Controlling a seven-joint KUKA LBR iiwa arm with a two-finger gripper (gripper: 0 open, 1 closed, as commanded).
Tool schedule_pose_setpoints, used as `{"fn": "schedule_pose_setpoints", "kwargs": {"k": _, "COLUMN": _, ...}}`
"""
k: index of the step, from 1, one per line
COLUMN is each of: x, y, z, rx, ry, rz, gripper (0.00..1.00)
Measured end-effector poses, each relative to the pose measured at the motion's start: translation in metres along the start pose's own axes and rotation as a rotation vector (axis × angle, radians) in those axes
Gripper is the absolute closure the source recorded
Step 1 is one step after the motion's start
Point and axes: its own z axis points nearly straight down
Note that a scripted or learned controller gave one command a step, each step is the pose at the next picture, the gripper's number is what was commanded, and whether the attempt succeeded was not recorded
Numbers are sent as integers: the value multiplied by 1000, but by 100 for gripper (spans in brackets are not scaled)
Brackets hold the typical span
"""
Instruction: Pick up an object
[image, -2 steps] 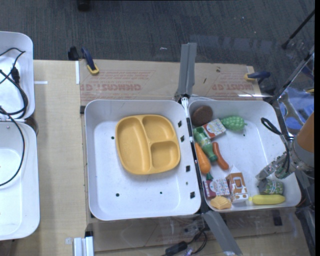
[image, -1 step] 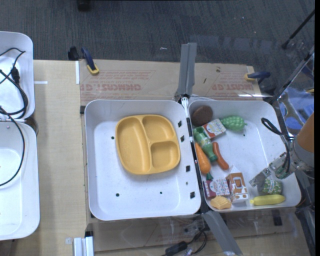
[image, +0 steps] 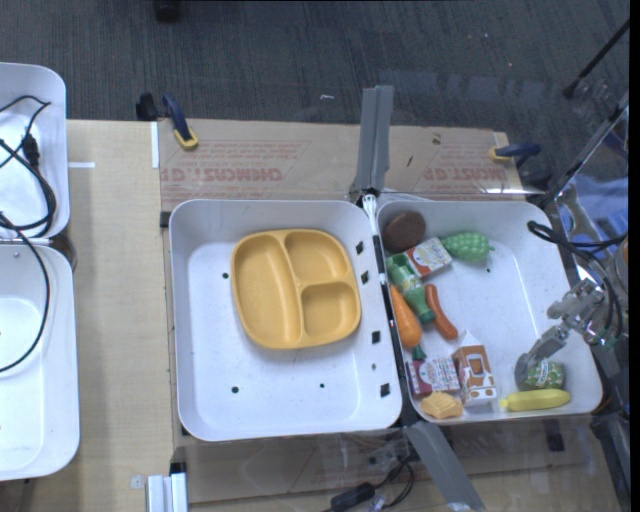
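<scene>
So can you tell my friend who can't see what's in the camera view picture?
A robot gripper reaches into the right bin, just above a green packet and a banana. That bin also holds toy food like a carrot and a sausage. The left bin holds a yellow tray.

Left bin (image: 200, 400): a yellow divided plate (image: 296, 287) occupies the upper middle; the floor around it offers open passage, widest along the front. Right bin (image: 520, 215): toys crowd the divider side, with the carrot (image: 405, 317), sausage (image: 441, 312) and green corn (image: 467, 246) packed near one another. The central floor is open. At the front right corner the end effector (image: 545, 350) sits over a green packet (image: 543, 375), just behind the banana (image: 536, 400) (tight approach there).
</scene>
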Motion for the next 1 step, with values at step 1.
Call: {"fn": "schedule_pose_setpoints", "kwargs": {"k": 1, "x": 22, "y": 55, "z": 66, "rx": -2, "ry": -11, "rz": -159, "gripper": 0}}
